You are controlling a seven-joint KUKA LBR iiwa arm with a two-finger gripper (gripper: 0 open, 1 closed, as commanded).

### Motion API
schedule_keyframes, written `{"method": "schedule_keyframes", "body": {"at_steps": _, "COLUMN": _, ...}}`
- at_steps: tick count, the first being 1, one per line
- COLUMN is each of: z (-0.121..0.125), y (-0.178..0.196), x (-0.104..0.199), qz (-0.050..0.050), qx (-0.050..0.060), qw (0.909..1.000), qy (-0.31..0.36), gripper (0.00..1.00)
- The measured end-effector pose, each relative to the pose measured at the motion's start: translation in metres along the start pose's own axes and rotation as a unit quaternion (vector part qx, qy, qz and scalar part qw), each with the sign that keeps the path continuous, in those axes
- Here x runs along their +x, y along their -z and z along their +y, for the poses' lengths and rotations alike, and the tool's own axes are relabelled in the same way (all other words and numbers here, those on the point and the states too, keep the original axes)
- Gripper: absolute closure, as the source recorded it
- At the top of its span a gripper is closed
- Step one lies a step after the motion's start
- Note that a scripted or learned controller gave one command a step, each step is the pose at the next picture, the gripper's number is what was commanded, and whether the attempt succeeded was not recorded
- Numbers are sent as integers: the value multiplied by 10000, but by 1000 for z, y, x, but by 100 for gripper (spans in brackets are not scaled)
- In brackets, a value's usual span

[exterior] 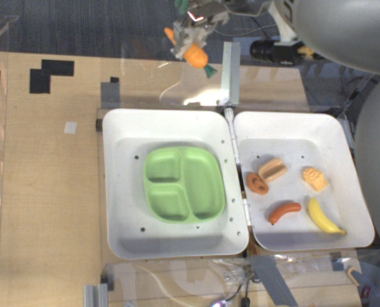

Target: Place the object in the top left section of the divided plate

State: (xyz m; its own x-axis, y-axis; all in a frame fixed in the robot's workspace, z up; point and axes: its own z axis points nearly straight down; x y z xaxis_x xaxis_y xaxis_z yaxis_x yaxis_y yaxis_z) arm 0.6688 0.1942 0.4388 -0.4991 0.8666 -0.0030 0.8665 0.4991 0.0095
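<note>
From the overhead camera, the pincer hangs high beyond the far edge of the bins, and an orange carrot-like object with a green tip sits right at its fingertips, apparently pinched between them, though the grip itself is hard to make out. Held that high, the object looks lifted clear for carrying. The green divided plate lies well below the pincer, nearer the camera, in the left bin; its top left section has nothing in it. Down and to the right of the pincer, the right bin holds a banana, a sausage, a hot dog, and two small pastries. Both bins rest on a pale wooden table; dark carpet lies beyond.
</note>
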Motion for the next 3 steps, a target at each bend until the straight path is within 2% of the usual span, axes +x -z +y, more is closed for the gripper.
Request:
{"method": "schedule_keyframes", "body": {"at_steps": 1, "z": 14, "y": -76, "x": 26, "qz": 7, "qx": 16, "qw": 9957, "qy": 923, "gripper": 100}}
{"method": "schedule_keyframes", "body": {"at_steps": 2, "z": 9, "y": -110, "x": 36, "qz": 9, "qx": 10, "qw": 9881, "qy": 1539, "gripper": 100}}
{"method": "schedule_keyframes", "body": {"at_steps": 3, "z": 4, "y": -259, "x": 40, "qz": 18, "qx": 20, "qw": 9811, "qy": 1937, "gripper": 100}}
